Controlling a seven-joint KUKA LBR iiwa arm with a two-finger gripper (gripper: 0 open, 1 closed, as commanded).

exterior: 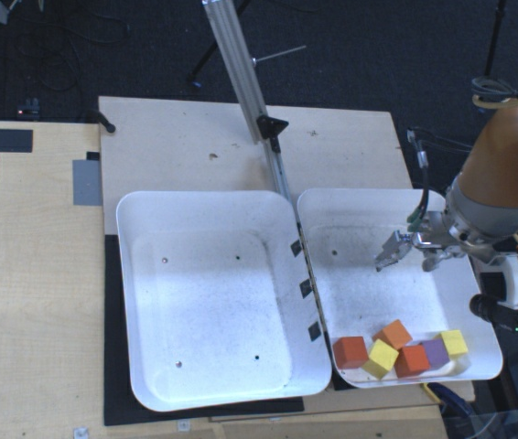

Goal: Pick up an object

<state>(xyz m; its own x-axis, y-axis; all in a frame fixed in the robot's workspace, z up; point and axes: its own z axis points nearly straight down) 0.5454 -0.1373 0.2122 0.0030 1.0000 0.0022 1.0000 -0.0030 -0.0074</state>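
Note:
Several small blocks lie bunched at the near edge of the right bin (350, 218): a red block (350, 351), an orange block (393, 335), a yellow block (381, 358), another red block (412, 360), a purple block (435, 353) and a yellow block (454, 342). My gripper (411, 253) hangs over the right bin's middle right, well above and behind the blocks. Its fingers (388, 251) are spread apart with nothing between them.
The left bin (149, 236) stands beside the right one, with black clips (305, 287) along the shared wall. A slanted aluminium rail (241, 71) rises behind the bins. The arm's orange band (506, 149) sits at the right.

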